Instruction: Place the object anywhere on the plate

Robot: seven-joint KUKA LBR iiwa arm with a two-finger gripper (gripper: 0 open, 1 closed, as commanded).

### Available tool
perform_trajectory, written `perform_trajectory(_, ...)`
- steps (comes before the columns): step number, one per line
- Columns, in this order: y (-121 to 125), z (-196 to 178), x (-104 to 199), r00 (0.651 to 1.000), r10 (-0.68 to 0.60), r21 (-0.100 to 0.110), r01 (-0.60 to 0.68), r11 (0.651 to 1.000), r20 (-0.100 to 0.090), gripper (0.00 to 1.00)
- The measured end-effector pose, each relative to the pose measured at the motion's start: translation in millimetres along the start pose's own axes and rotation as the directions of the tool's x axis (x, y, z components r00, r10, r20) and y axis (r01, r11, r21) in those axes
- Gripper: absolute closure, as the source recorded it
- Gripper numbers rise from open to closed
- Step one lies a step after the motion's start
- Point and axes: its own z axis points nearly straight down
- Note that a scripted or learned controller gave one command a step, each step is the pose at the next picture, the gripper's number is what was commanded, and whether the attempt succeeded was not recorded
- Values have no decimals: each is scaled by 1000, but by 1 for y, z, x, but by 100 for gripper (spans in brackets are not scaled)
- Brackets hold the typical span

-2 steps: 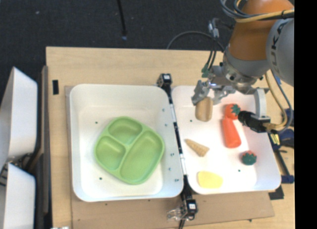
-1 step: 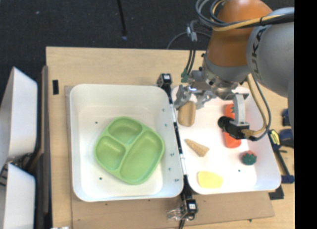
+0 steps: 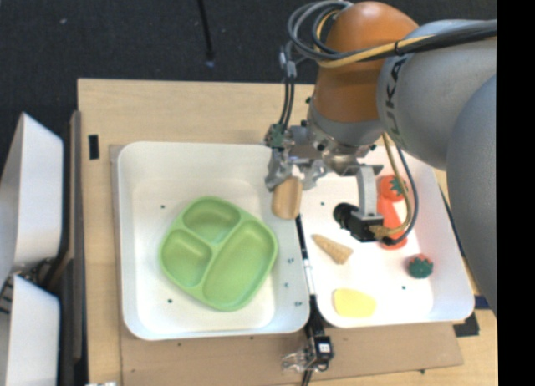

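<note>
Two white bins sit side by side on a wooden bench, with dark floor behind.

From above: the gripper [image 3: 288,177] hangs over the wall between the bins, and a tan bread roll [image 3: 286,199] sits pinched between its fingers — closed on it, I think. A green plate [image 3: 219,252] lies in the left bin [image 3: 142,209], close by. To do this well, I would carry the roll over the middle of the plate, go low, then let go — not at the rim. A cone [image 3: 333,248], a yellow piece [image 3: 354,302] and a carrot [image 3: 389,196] lie in the right bin [image 3: 443,292].
</note>
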Motion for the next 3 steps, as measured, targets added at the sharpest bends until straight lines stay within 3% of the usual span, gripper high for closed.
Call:
perform_trajectory(1,-2,17,45,1000,1,0,-1,1000,1,100)
perform_trajectory(2,-1,12,99,1000,-3,-2,3,1000,-2,100)
perform_trajectory(3,-1,12,96,1000,2,-1,-2,1000,-1,0)
